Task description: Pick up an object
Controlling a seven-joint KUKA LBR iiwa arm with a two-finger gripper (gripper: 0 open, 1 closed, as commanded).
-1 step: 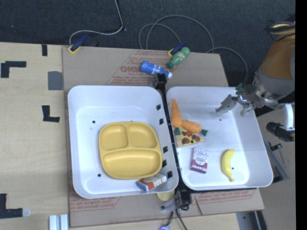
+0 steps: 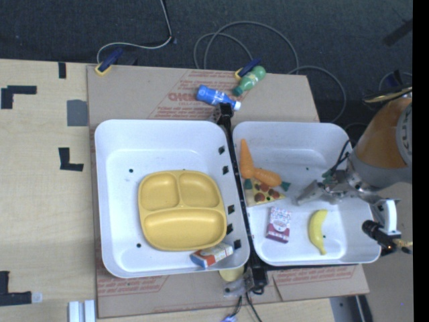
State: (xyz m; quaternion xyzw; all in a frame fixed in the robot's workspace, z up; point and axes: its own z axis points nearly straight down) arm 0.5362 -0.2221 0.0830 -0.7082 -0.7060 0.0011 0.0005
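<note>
- Left bin point(image 2: 114, 180): a yellow divided plate point(image 2: 182, 208) fills its middle.
- Right bin point(image 2: 295, 138): gripper point(image 2: 315, 190) low over its right part, fingers parted and holding nothing.
- Banana point(image 2: 318, 230) lies near, just below the gripper.
- Small pink box point(image 2: 279, 224) sits left of the banana.
- Carrot point(image 2: 246, 159) lies along the right bin's left wall.

You have four pickable things in the right bin point(image 2: 295, 134): a carrot point(image 2: 246, 158) lying along the left wall, a pizza slice point(image 2: 264, 193) just below it, a small red-and-white packet point(image 2: 279, 224) and a banana point(image 2: 318, 230) lying flat, near the front.
</note>
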